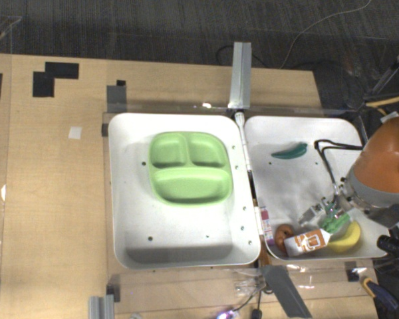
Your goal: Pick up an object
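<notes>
Jaws (327, 211), state unclear, hover over a green item (335, 220) beside a banana (346, 238) lying diagonally, tips up.

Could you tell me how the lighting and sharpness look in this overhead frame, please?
In the camera view, lighting is even and soft; the left bin has a grey shadow along its near wall; the green tray is slightly washed out; the gripper and the nearby banana look soft, small detail blurred.

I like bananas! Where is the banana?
The banana lies in the right bin's near right corner, beside the white carton, just below the gripper.
</notes>
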Controlling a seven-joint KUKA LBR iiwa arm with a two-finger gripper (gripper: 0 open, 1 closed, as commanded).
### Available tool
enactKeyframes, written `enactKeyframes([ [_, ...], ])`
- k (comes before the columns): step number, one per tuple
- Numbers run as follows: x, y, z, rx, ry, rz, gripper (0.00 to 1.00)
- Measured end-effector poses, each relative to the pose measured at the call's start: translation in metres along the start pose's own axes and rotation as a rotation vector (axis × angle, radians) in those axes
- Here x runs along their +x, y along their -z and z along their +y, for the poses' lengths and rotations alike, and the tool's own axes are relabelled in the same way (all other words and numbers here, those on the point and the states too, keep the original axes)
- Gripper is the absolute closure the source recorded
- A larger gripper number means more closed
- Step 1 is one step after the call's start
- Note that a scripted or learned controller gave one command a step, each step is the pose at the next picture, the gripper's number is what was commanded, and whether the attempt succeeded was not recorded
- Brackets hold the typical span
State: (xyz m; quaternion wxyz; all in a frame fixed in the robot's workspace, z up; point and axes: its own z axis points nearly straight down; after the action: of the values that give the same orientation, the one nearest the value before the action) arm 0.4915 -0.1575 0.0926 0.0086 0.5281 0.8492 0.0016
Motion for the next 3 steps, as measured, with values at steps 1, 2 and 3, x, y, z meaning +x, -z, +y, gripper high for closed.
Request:
enactKeyframes([
  [1, 0.026, -0.001, 0.09, -0.007, -0.152, 0.004, 0.0],
  [2, -0.015, -0.005, 0.151, 0.012, 0.049, 0.016, 0.0],
  [3, -0.025, 0.078, 0.074, 0.005, 0.217, 0.009, 0.0],
])
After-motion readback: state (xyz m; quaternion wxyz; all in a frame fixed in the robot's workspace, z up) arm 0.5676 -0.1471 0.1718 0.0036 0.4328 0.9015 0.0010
